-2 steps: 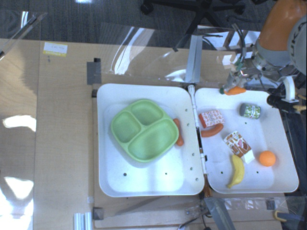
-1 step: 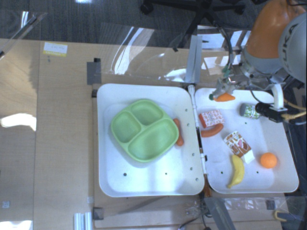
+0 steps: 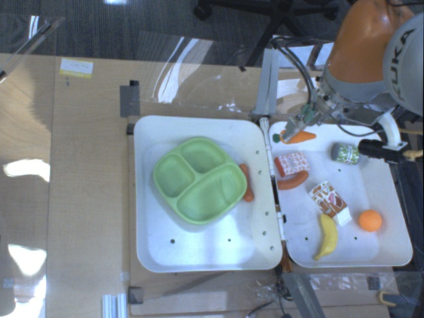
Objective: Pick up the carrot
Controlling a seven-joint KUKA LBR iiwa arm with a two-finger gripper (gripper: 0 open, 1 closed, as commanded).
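Carrot (image 3: pixel 301 137), a tapered orange root with a green end, is seen lying in the right bin (image 3: pixel 391 244) at its far left corner, just under the gripper (image 3: pixel 306 116). Whether that claw is wide or closed cannot be told, since its tip is small and blurred. In the same smooth white bin are a red-and-white packet (image 3: pixel 291 163), a glossy sausage (image 3: pixel 293 180), a green can (image 3: pixel 345 154), a printed carton (image 3: pixel 329 201), a curved banana (image 3: pixel 325 236) and a round orange (image 3: pixel 370 220). A lime plastic plate (image 3: pixel 200 187) with 3 compartments is seen in the left bin (image 3: pixel 152 244)
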